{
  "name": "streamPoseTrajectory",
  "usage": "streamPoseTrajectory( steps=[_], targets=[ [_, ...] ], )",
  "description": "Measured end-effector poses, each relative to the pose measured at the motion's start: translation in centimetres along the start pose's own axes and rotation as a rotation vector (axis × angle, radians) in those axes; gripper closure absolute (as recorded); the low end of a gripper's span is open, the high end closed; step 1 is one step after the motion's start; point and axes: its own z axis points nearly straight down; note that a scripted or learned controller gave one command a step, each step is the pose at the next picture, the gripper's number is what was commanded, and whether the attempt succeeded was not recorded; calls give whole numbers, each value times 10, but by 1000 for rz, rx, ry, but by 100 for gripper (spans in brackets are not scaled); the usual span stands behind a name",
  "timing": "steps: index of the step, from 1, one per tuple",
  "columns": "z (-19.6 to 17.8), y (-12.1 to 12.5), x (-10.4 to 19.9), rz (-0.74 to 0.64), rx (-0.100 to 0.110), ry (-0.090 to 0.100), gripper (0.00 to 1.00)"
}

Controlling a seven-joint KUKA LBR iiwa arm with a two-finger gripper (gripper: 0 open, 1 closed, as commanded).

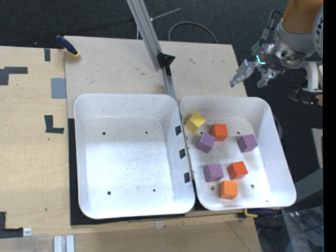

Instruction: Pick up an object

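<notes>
Gripper hangs above the counter, just past the far rim of the right bin. Jaws look spread with nothing between them, though small and blurry. Right bin holds seven blocks: yellow block far-left, orange block touching purple block, another purple block, purple, orange, orange nearest. Left bin beside it. No readable writing or labels anywhere.
</notes>
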Motion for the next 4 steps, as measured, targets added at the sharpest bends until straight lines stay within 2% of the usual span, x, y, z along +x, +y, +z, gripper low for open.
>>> streamPoseTrajectory(
  steps=[1,3,4],
  targets=[
    [-3,1,0,-1,-4,-3,0],
    [105,11,-5,0,1,-2,0],
    [167,8,3,0,2,-1,0]
  ],
)
